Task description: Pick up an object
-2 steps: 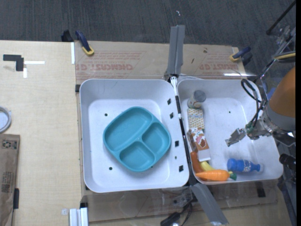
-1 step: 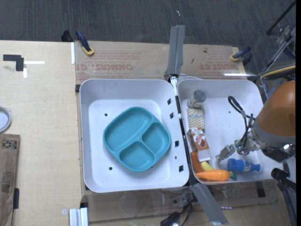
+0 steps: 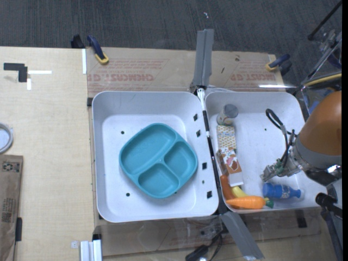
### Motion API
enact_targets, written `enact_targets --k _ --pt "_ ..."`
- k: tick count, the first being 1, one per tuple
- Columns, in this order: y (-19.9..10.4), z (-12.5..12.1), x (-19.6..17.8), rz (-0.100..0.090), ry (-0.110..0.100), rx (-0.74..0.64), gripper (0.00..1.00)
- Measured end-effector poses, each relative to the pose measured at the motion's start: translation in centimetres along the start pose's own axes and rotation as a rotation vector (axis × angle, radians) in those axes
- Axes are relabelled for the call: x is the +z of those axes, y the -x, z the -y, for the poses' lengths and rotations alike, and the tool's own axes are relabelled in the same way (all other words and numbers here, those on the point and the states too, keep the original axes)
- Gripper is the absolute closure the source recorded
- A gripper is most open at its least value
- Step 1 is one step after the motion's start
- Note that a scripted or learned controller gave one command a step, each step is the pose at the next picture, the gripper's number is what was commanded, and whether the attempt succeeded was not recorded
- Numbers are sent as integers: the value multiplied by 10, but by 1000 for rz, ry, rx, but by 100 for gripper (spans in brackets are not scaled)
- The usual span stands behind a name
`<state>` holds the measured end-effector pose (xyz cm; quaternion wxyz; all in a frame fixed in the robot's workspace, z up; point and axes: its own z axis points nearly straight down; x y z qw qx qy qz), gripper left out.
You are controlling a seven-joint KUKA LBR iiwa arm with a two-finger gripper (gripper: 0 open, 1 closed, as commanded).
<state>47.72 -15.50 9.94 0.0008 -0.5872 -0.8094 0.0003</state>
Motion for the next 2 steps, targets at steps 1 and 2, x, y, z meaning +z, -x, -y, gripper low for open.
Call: enact_targets --k 1,2 --pt "0 0 0 0 0 -1 0" --pt "1 0 -9 0 0 4 100"
